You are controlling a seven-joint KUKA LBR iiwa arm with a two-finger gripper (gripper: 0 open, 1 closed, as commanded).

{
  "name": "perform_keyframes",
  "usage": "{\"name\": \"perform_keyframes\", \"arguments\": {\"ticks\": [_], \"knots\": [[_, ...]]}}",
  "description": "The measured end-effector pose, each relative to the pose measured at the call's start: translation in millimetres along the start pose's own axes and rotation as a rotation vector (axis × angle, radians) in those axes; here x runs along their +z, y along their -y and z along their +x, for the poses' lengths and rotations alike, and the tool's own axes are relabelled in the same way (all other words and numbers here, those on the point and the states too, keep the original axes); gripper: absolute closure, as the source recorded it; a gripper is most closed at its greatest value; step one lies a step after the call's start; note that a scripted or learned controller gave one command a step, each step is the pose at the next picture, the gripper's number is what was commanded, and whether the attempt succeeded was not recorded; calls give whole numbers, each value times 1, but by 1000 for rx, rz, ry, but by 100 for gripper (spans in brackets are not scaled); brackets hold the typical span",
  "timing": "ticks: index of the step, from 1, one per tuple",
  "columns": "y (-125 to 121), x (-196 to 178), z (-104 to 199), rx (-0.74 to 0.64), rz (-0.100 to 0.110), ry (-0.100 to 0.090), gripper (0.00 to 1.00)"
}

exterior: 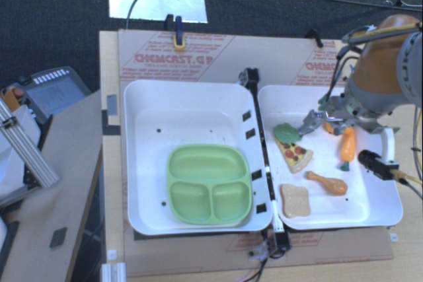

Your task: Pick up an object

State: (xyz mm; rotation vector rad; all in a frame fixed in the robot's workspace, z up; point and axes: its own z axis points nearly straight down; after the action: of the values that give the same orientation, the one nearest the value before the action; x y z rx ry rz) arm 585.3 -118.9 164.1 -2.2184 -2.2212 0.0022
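Item, candidate for picking: green leafy toy (286,133), lying flat in the right bin (378,213) near its upper left corner, just touching the top of the pizza slice (295,155). My gripper (310,123) is hovering just to its right and slightly above in the camera view, tips pointing leftward toward it; I am reading the green piece as the nearest thing to me, lying left and a little below my tips. Whether my gripper is open or closed I cannot tell from here; nothing is showing between the tips. Also in the right bin: carrot (347,144), long axis running up-down, under my wrist; chicken drumstick (326,182), lying slantwise; toast slice (295,201) by the front left corner. Left bin (145,115): green divided plate (209,183) sitting toward the front. Both bins are resting side by side on the bench (112,49).
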Motion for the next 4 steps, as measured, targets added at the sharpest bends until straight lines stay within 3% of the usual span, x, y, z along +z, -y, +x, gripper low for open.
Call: {"name": "perform_keyframes", "arguments": {"ticks": [1, 2, 4], "knots": [[8, 53, 8, 1, 1, -1, 0], [6, 39, 7, 0, -6, 2, 100], [0, -53, 16, -3, -9, 2, 100]]}}
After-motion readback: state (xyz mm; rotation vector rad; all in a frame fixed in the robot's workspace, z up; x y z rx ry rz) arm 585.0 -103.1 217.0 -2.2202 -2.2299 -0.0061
